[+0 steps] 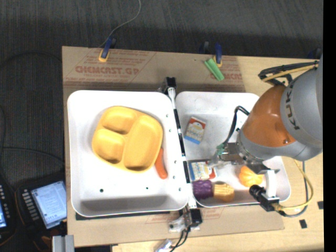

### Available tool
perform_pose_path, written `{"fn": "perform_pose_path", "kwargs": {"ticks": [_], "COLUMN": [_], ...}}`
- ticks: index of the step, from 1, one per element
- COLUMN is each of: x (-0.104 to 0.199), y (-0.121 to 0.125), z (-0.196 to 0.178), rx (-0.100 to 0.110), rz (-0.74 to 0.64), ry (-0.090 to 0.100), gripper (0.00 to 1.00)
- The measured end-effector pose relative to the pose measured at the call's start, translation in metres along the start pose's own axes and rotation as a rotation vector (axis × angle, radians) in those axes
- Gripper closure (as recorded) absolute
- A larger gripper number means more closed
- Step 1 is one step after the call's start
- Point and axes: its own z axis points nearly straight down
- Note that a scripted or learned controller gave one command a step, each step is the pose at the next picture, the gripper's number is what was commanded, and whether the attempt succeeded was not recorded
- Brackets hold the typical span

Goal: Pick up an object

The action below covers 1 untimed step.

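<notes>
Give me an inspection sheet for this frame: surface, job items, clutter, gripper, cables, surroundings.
Surface: cardboard-topped bench bearing left bin and right bin, side by side.
Job's things: left bin holds a yellow sectioned tray with an orange carrot at its right edge. Right bin holds a small carton, a flat packet, a purple item, a corn-like piece and a yellow-orange toy.
Clutter: green clip and blue clips on the cardboard.
Gripper: hidden under the arm over the right bin.
Cables: black cable by the wrist; grey lead on the floor.
Surroundings: dark carpet; tablet lower left.
</notes>
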Motion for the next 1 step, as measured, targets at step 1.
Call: {"fn": "perform_pose_path", "kwargs": {"ticks": [1], "x": [-0.0003], "y": [-0.0002], "z": [0.0003], "rx": [0.000], "rz": [0.000], "ry": [-0.001], "gripper": [0.00]}}
